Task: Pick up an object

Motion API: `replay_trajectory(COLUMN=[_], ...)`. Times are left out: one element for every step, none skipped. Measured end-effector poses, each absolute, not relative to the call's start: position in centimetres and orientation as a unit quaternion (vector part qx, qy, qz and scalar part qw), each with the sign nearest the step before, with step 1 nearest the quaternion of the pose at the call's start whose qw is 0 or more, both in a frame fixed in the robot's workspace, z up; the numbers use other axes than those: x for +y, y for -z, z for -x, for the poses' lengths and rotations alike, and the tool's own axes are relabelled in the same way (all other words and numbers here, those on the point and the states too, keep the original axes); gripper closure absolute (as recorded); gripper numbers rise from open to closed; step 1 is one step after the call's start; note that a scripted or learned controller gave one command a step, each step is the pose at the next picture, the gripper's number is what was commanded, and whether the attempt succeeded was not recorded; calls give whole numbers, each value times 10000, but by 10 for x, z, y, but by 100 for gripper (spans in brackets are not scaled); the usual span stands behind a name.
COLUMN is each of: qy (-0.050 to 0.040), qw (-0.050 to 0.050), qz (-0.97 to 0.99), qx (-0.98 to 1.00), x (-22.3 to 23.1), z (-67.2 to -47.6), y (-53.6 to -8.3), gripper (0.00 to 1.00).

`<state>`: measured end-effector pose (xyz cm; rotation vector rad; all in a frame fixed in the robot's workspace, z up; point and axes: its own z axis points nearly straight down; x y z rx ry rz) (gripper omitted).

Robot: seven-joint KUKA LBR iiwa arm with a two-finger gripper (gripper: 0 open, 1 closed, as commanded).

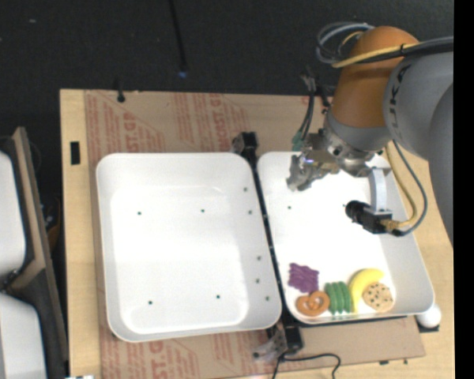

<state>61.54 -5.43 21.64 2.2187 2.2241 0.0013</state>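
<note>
Several small toy foods lie along the front edge of the right bin [332,227]: a purple piece [303,275], an orange pretzel-like ring [312,303], a green ridged piece [340,297], a yellow piece [366,279] and a tan speckled cookie [377,295]. My gripper [300,175] hangs over the far left corner of that bin, well behind the toys. Nothing shows between its fingers.
The left bin [182,243] sits beside the right one on a cardboard-covered bench [158,125]. A black clamp [244,143] stands at the far junction of the bins. A black fitting with cable [370,215] hangs off the arm over the right bin.
</note>
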Motion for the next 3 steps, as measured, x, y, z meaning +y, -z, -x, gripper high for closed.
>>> replay_trajectory(qy=[-6, -8, -5], qw=[0, 1, -3], qz=[-7061, -7058, -7060], qx=[7081, 7084, 7082], x=[-5, 48, 89], z=[-590, -578, -552], y=[-215, -225, -227], gripper=[100, 100, 100])
